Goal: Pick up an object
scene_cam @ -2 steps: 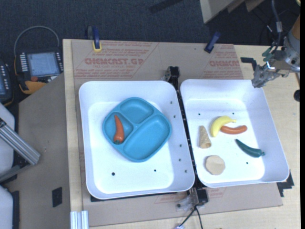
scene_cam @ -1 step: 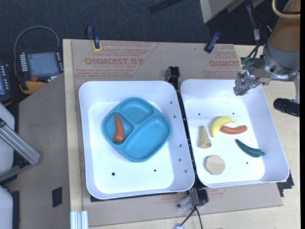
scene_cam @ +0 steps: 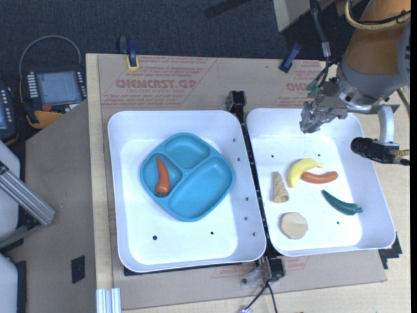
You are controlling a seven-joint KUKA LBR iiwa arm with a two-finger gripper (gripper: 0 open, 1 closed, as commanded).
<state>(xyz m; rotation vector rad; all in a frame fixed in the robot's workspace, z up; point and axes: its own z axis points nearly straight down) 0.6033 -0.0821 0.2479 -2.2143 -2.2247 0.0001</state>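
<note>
I see a blue plate [scene_cam: 195, 197] holding an orange carrot [scene_cam: 161, 177]; white bins [scene_cam: 124, 175]; yellow banana [scene_cam: 300, 170]; dark green pepper [scene_cam: 340, 203].

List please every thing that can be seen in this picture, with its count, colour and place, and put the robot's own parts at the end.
bins: two, white, side by side on the bench
divided plate: one, blue, middle of the left bin
carrot-like piece: one, orange, in the plate's left compartment
banana: one, yellow, middle of the right bin
sausage-like piece: one, red-orange, right beside the banana
cone-shaped piece: one, tan, left of the banana
round piece: one, tan, front of the right bin
pepper-like piece: one, dark teal, right part of the right bin
pendant with screen: one, dark, on the floor at far left
arm: one, grey with orange band, upper right
hand: one, grey, above the right bin's back edge, holding nothing visible
</note>
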